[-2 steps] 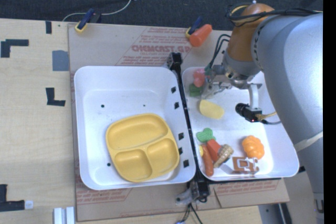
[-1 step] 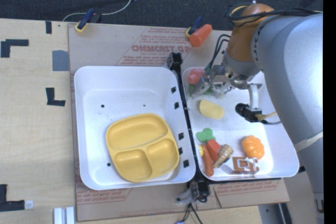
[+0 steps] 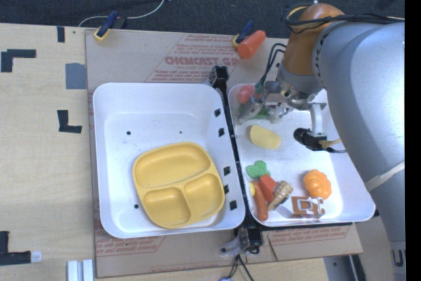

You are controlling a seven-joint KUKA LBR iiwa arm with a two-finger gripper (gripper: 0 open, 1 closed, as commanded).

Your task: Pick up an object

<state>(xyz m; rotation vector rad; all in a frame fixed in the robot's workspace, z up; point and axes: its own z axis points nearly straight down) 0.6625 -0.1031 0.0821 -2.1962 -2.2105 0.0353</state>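
My gripper (image 3: pixel 258 108) reaches down into the far left corner of the right bin (image 3: pixel 348 204). It hangs over a red and green toy (image 3: pixel 246 94) that is partly hidden behind it. A pale yellow lemon-shaped piece (image 3: pixel 264 137) lies just in front of the gripper, apart from it. Nearer the front lie a green leafy piece (image 3: pixel 257 170), a red carrot-like piece (image 3: pixel 262 197), a tan cone (image 3: pixel 281 192), an orange pumpkin-like toy (image 3: pixel 316 183) and an orange and white block (image 3: pixel 306 206).
The left bin (image 3: pixel 112 108) holds a yellow divided plate (image 3: pixel 177 184). An orange clamp (image 3: pixel 250 44) and a blue and yellow clamp (image 3: pixel 104 27) sit on the cardboard behind the bins. The grey arm (image 3: pixel 368 89) covers the right bin's far right side.
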